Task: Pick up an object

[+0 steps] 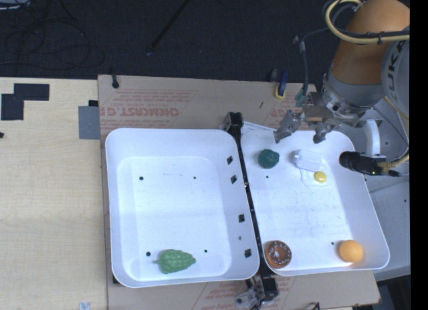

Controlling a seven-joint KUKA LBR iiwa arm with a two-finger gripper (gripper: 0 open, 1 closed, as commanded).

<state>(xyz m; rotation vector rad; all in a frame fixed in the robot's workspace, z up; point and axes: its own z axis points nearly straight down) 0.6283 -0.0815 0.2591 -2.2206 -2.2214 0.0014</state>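
My gripper (302, 130) hangs above the far edge of the right bin (374, 228), fingers spread open with nothing between them. Just below it lie a dark green ball (269, 158), a clear plastic piece (307, 160) and a small yellow object (319, 177). Near the front of the right bin sit a brown doughnut-like ring (277, 253) and an orange ball (350, 251). A light green bumpy object (175, 260) rests at the front of the left bin (127, 168).
A black divider clip strip (242, 195) runs between the two bins. Cardboard (174, 105) lies under the bins. A black cylindrical part (358, 162) juts in at the right bin's right edge. Cables hang beside the arm.
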